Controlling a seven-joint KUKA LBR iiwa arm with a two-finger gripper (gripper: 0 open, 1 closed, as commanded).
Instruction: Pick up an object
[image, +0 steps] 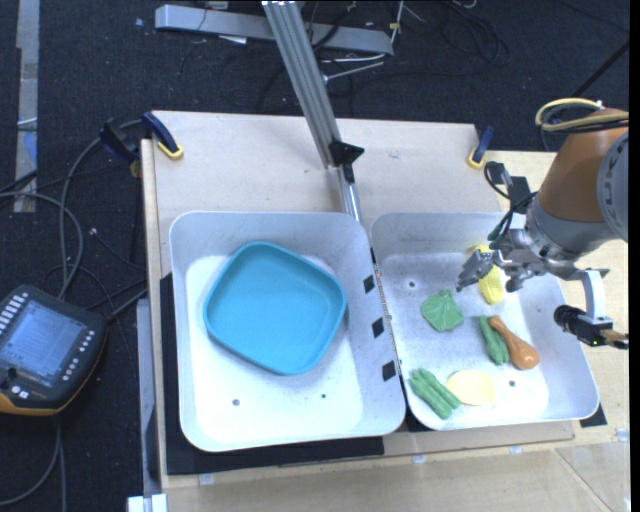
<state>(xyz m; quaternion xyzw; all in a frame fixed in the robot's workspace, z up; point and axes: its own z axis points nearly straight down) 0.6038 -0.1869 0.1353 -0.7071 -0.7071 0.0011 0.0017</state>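
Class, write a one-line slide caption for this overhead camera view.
Gripper hovers by a yellow toy in the right bin; a blue plate fills the left bin.

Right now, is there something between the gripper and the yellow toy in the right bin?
Nothing visible is between them. The gripper hangs right at the yellow toy. The green leaf piece lies lower left of it, apart.

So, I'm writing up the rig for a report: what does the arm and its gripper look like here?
The arm is rounded, with a grey shell and a wide orange band above the wrist. A yellowish cable loops over its top, and black cables run down its side. The gripper is small, grey metal with dark parts. A white bracket with a black piece sticks out below the wrist.
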